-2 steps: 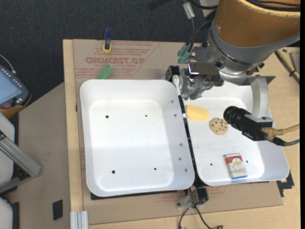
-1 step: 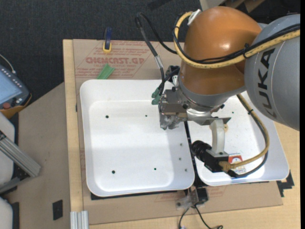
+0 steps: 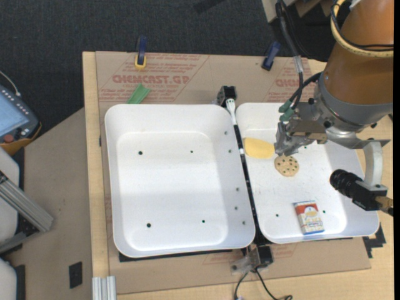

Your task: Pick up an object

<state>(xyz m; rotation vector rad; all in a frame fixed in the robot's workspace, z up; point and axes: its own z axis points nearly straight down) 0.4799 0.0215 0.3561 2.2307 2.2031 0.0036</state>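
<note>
Small box (image 3: 309, 217) near the right bin's (image 3: 350, 230) front edge, cookie (image 3: 287, 165) mid-bin, yellow piece (image 3: 257, 147) by its left wall, gripper (image 3: 284, 147) low between them, grip state unclear.

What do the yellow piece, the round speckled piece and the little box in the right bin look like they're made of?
Yellow piece: smooth and matte, probably plastic or foam toy food.
Round speckled piece: tan with dark dots like a cookie, likely plastic, though the view leaves it open.
Little box: flat printed faces, seemingly cardboard.
Right bin: glossy white, apparently moulded plastic.
</note>
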